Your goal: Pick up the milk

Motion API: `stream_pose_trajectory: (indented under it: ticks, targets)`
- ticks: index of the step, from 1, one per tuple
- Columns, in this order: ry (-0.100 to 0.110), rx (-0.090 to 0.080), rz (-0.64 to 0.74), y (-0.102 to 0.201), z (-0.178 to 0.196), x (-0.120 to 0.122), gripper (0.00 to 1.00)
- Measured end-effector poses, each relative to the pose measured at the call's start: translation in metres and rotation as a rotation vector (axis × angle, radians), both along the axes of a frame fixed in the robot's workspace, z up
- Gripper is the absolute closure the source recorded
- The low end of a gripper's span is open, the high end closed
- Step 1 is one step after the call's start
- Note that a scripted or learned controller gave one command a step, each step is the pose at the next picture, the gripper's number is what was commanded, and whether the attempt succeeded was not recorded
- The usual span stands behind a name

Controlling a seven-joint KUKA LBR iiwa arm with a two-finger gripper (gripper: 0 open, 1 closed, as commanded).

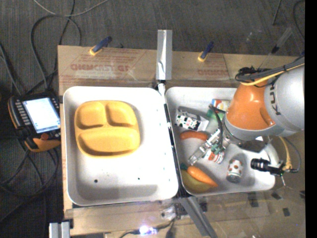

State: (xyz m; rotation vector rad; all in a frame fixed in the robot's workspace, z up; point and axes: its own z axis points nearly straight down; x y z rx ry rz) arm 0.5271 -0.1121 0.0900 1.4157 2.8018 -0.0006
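Note:
The milk [187, 120] is a small white carton with black cow patches. It lies on its side in the upper left part of the right bin [257, 185]. My gripper [205, 150] hangs low over the middle of that bin, below and to the right of the carton and apart from it. It hovers between a reddish-orange piece [190, 135] and a red and white item [216, 156]. The arm's orange band [247, 110] covers the bin's upper right.
An orange carrot [201, 175] lies on a yellow fruit [193, 183] at the bin's front left. A spotted white cup [235, 168] stands front right, and a colourful box [218, 104] sits at the back. The left bin [119, 177] bears a yellow divided plate [107, 128].

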Motion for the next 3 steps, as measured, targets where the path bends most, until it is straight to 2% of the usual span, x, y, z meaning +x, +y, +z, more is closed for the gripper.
stream_pose_trajectory:
  ticks: [1, 2, 3]
  targets:
    - [-0.001, 0.003, -0.001, 0.001, 0.007, 0.002, 1.00]
    - [0.010, 0.003, 0.195, 0.008, 0.058, -0.044, 1.00]
    - [0.009, 0.004, 0.149, 0.031, 0.110, -0.043, 1.00]
